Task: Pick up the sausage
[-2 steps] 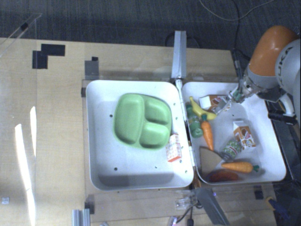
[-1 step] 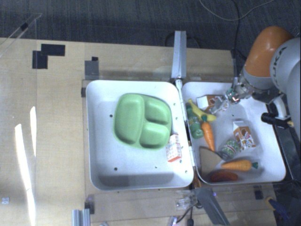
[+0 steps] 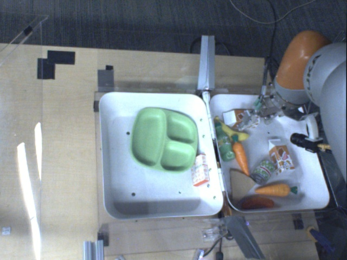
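Observation:
The sausage (image 3: 257,202) is dark red and lies along the near wall of the right bin (image 3: 320,194), just below an orange carrot (image 3: 275,189). My gripper (image 3: 250,119) is low over the far part of the same bin, well away from the sausage. It sits beside a white box (image 3: 230,116) and a banana (image 3: 237,134). Nothing shows held in it.
The right bin also holds a second carrot (image 3: 241,157), a green bottle (image 3: 223,141), a can (image 3: 264,169), a small carton (image 3: 282,158) and a brown flat piece (image 3: 238,179). In the left bin (image 3: 116,199) lie a green divided plate (image 3: 164,138) and a small carton (image 3: 200,173).

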Controlling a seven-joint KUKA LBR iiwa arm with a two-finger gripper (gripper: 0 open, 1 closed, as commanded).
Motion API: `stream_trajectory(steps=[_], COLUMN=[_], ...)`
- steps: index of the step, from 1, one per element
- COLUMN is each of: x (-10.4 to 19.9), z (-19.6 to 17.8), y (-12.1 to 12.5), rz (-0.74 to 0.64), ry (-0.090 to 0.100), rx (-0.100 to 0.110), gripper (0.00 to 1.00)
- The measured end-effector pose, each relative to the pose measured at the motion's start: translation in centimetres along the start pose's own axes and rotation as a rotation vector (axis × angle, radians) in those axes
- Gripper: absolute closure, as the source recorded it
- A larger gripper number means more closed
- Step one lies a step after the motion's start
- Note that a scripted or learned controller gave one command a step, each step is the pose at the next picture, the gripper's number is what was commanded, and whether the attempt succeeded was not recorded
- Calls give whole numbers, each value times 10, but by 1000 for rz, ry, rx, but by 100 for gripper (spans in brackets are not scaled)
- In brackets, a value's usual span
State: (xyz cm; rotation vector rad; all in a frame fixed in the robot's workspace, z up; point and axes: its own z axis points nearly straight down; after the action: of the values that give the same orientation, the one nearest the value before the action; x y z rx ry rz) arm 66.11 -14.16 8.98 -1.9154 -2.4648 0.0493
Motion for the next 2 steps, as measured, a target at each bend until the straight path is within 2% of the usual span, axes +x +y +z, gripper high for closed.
stream_trajectory(steps=[2], x=[1], z=[0], y=[0], rz=[-1], ry=[1], rx=[0], gripper=[0])
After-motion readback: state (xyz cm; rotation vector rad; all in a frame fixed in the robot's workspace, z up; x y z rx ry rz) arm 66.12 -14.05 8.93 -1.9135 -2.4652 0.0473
